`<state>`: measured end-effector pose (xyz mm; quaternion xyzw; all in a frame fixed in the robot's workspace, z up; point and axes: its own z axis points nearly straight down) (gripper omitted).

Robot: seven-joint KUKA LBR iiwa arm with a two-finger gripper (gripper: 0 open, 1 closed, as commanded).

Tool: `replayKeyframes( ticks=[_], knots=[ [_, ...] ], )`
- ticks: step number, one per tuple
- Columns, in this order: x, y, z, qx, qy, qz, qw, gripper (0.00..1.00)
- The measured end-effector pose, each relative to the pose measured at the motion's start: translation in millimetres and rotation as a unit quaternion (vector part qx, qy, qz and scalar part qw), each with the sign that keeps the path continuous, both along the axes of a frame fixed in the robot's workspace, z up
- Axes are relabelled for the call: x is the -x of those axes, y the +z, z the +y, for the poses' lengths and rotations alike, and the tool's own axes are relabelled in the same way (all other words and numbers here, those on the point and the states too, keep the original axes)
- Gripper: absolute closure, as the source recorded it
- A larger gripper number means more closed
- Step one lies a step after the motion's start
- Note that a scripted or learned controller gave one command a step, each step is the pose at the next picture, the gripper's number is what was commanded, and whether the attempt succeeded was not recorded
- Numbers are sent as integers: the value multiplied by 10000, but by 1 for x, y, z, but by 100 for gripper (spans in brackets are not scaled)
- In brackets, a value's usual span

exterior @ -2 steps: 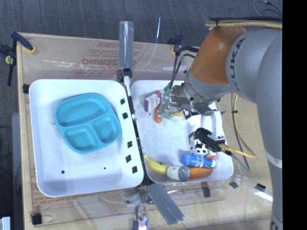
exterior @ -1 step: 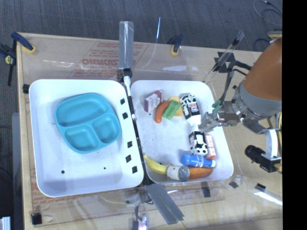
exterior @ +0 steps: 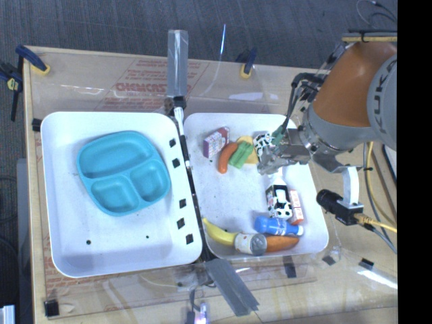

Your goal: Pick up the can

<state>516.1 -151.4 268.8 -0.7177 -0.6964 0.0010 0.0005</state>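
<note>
The can (exterior: 264, 243), a short cylinder with a grey metal end and what looks like an orange side, is lying on its side at the near edge of the right-hand shallow white bin (exterior: 233, 196). It is resting between a yellow banana (exterior: 217, 232) on its left and the bin's near wall, with a blue cylindrical container (exterior: 277, 226) lying just beside it. From this slant I cannot tell whether the can is actually touching the blue container.

Judging by its look, it is going to behave as a stiff, smooth, fairly light thing that rolls readily. A hold across the curved side at mid-length, closing square to its axis, seems safest. A glancing touch is likely to send it rolling along the wall.

The grey arm's gripper (exterior: 270, 162) is hovering over the far part of the same bin, near a cluster of green, orange and yellow toy foods (exterior: 237, 155), well apart from the can. Whether it is released or clenched cannot be told from here, and nothing is showing in its grasp.

Room is looking tight: the near wall, the banana and the blue container are crowding the can, so a descent from above is offering the most clearance. The open floor in the bin's middle is giving space for the approach.
</note>
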Motion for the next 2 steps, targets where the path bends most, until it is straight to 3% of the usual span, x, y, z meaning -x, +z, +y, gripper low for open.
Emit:
replayKeyframes(
  ticks=[1,2],
  knots=[
    [-15,-4,56,-6,124,11,9999,100],
    [-60,2,67,-3,-23,8,10000,100]
  ],
)
